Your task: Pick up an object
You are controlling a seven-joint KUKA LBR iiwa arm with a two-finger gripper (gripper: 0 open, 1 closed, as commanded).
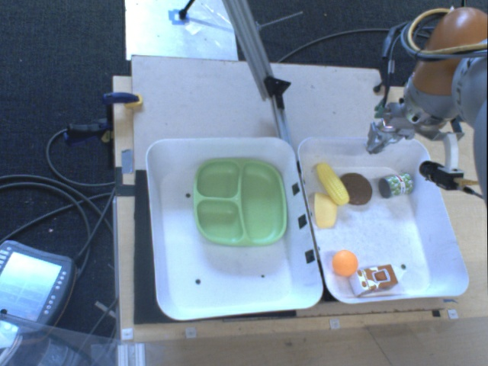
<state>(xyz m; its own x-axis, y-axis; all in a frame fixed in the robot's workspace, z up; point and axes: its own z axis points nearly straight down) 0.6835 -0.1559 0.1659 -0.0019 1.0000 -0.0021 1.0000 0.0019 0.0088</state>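
Nothing is being carried yet, so the pick appears to be only starting: the gripper (pixel 379 139) is hovering over the far rim of the right bin (pixel 446 242), and whether it is spread or pressed together cannot be told at this slant. The candidates are lying inside that bin, nearer the camera than the gripper: a small can (pixel 396 184) and a brown disc (pixel 356 189) are sitting closest, with the corn cob (pixel 332 184) beside them. An orange ball (pixel 345 263) and a little carton (pixel 375 279) are resting well apart at the near edge, while the left bin (pixel 171 280) is holding a green divided plate (pixel 240 202).

Matt green plastic plate (pixel 240 202); 2 smooth white plastic bins (pixel 229 296).
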